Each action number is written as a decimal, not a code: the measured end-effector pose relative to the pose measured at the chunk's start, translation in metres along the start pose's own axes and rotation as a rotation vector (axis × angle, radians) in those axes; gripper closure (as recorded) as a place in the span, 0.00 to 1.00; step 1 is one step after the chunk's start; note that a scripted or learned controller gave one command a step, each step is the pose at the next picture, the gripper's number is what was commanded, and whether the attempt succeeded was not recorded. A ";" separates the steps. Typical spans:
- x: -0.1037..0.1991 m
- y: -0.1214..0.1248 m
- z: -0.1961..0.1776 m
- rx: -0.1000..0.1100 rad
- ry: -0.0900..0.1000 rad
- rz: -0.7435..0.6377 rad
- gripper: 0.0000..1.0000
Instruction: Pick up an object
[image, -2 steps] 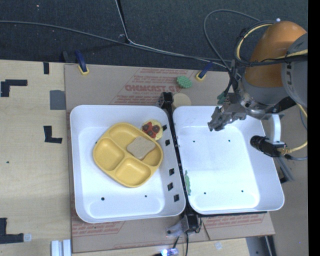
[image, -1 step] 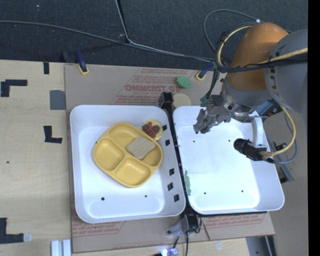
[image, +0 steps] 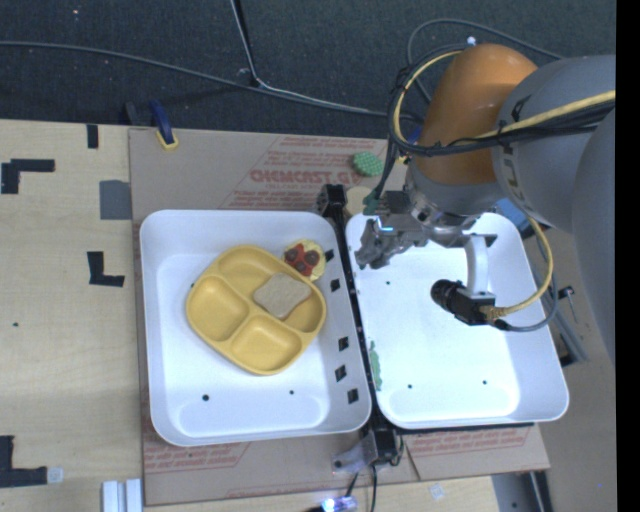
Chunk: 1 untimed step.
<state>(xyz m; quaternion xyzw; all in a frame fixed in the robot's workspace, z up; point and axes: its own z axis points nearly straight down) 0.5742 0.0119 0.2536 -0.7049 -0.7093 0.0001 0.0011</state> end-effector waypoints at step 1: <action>0.048 -0.001 0.001 0.000 -0.001 0.000 1.00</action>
